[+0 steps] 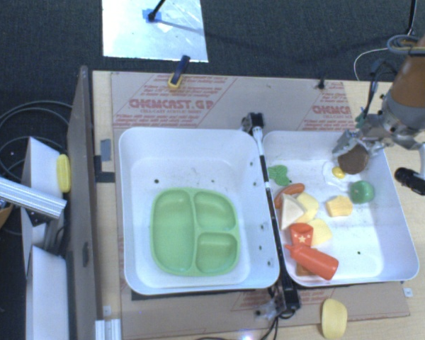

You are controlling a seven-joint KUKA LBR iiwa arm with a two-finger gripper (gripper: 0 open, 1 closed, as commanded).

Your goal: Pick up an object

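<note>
Hovering tool (354, 149) over brown obj (353, 161), right bin (400, 257)

A pale green divided plate (195, 231) sits in a white bin (138, 147); the red block (302, 235) bears a white star.

Two white bins (198, 144) side by side, one green divided tray (195, 231) in the left bin, roughly ten small toy foods (306, 218) in the right, one yellow piece (333, 317) at bottom right.
</note>
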